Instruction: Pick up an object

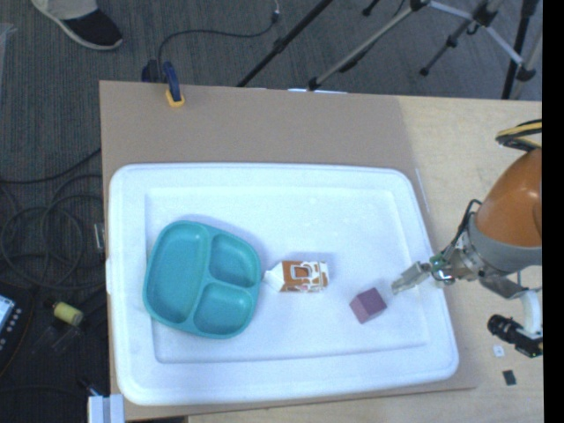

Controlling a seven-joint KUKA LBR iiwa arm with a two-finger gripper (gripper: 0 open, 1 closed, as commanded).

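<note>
White bin (264,179) sitting on a brown board laid over the surface (476,139); taking the bin as the reference for everything else.

Teal divided plate (201,278) lying in the bin's left half, three compartments showing, its near edge close to the bin's front inner wall. Just to the plate's right, near the bin's middle, a small orange-and-white carton (304,275) is lying on its side, close to touching the plate's rim or touching it; cannot tell which. Further right and slightly nearer the bin's front, a small purple block (368,305) is resting on the bin floor, well apart from the carton.

The arm is reaching in over the bin's right rim, orange band (518,203) and grey wrist hanging outside the bin. The pincer (411,278) is pointing leftward and down into the bin's right end, its tip sitting just beside the purple block, up and to the right of it, with a sliver of white floor between them. Nothing is showing between its fingers. Too small and blurred to tell whether it is wide or narrow.

Behind the bin's back left corner, a blue-and-yellow clamp (173,87) is gripping the board's edge. Left of the bin, black cables (44,227) are coiling on the grey floor. Far beyond the back left, a dark shoe (88,26) is standing on the floor.
</note>
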